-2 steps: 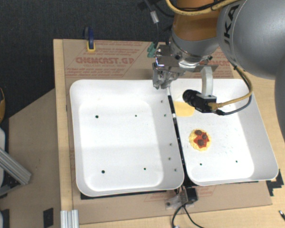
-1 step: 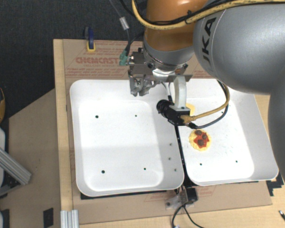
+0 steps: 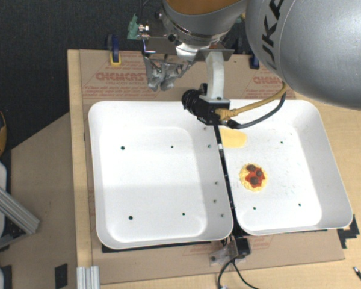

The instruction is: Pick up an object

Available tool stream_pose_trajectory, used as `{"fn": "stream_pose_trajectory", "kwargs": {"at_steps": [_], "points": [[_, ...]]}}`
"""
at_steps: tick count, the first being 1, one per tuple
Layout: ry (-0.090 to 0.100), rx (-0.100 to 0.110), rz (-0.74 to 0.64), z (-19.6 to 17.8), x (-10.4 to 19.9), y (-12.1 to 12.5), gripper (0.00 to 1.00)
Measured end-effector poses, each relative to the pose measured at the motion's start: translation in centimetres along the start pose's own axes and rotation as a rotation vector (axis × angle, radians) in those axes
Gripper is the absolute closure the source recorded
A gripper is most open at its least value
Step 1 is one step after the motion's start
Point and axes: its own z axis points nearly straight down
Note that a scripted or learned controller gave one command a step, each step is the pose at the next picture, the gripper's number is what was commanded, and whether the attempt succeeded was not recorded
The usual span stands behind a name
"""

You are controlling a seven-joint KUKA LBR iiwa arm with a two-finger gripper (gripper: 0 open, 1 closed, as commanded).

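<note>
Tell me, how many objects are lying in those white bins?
2, both in the right-hand bin: a plain yellow piece near its far left corner, and a yellow piece with dark red spots just left of its middle. The arm may hide more.

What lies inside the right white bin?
A flat pale yellow piece and a small round yellow piece with dark red spots lie in the right bin. The robot overhead covers its far left corner.

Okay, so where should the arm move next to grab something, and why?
Probably carry the gripper over the right bin, above the yellow piece with dark red spots. The gripper hangs beyond the bins' far edge, and that piece lies clear of the walls.
</note>
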Motion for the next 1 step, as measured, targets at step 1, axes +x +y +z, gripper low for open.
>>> {"fn": "stream_pose_trajectory", "kwargs": {"at_steps": [1], "points": [[-0.013,0.029,0.009,14.15,-0.29,-1.38,1.0]]}}
